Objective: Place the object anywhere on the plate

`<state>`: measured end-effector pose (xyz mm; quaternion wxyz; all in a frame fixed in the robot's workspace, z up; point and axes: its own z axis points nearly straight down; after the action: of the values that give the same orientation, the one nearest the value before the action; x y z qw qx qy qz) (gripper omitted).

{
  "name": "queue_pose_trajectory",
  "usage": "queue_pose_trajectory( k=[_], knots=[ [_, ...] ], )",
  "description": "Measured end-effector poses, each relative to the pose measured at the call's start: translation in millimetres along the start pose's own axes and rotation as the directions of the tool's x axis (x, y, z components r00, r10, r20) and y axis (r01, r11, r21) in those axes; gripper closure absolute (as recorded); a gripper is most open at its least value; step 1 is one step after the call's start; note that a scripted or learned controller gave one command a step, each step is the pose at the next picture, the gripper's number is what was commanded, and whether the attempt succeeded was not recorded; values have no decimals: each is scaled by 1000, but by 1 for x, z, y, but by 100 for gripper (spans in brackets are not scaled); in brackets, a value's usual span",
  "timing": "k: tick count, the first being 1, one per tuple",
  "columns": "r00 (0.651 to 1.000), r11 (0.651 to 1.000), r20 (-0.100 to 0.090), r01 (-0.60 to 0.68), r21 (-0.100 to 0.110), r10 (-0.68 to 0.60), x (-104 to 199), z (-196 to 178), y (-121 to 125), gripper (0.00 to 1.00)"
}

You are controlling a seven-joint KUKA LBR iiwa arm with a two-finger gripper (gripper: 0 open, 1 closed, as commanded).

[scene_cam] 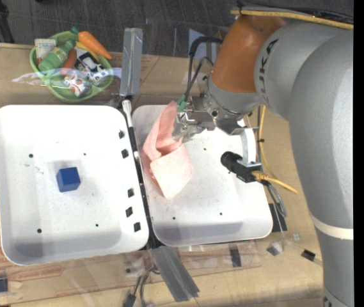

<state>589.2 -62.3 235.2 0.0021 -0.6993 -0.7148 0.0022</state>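
**Pink cloth at tool, no plate made out**

Camera view: arm comes in from counter's right side, tool (185, 121) down over right bin (245, 226), near its far-left corner. Pink cloth (166, 152) bunched up right at the tool, upper end drawn up toward it, lower fold lying on bin floor along bin's left wall. Looks pinched, but grip state: cannot tell, contact point hidden by wrist hardware and cloth folds. Blue cube (68, 178) sits alone in left bin (15, 235), left of centre, well apart from tool. Green bowl (73, 66) w/ toy veg on counter's far-left corner, outside bins. Plate as such not identifiable; unclear which item is the task's obj.

Judgement, step in hand: if cloth is the obj, lift slow and straight up so trailing fold clears bin wall w/o snagging; check it hangs from tool before traversing. Risk: slips out mid-lift.
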Motion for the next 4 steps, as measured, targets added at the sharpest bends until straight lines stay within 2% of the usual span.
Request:
queue_pose_trajectory(
  k=[1, 2, 3, 4],
  knots=[
    [918, 918, 1, 397, -1, -397, 52, -6, -4, 100],
    [688, 688, 3, 726, -1, -726, 107, 4, -10, 100],
    [345, 345, 6, 938, -1, -938, 161, -4, -8, 100],
    [14, 14, 8, 1000, 0, -1000, 212, 0, -8, 100]
  ],
)
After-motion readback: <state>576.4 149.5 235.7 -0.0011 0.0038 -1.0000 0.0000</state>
